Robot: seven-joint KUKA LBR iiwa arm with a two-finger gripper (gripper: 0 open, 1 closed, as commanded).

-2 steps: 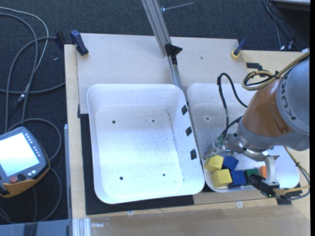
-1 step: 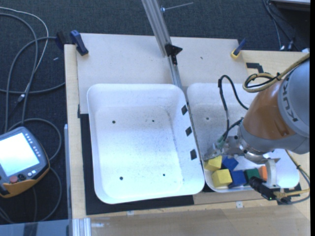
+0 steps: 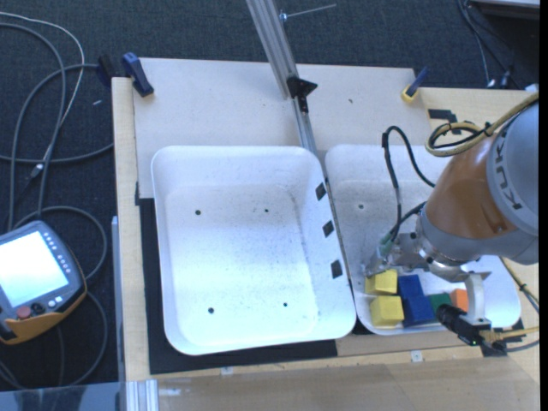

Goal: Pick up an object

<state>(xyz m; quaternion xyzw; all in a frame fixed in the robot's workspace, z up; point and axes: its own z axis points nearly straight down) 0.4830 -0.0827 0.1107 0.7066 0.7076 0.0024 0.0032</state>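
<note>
Bench: pale board (image 3: 223,110) on dark carpet; teach pendant (image 3: 34,276) lies at left.
Left bin (image 3: 171,169): white, speckled.
Right bin (image 3: 360,174): yellow blocks (image 3: 385,298), blue block (image 3: 415,298), green and orange pieces clustered at near end.
Gripper (image 3: 411,259): just above blocks; finger state cannot tell.

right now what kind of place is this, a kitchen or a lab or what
Most likely a robot lab or test bench: a grey and orange arm over two white bins, a handheld control screen on the floor, loose cables.
</note>
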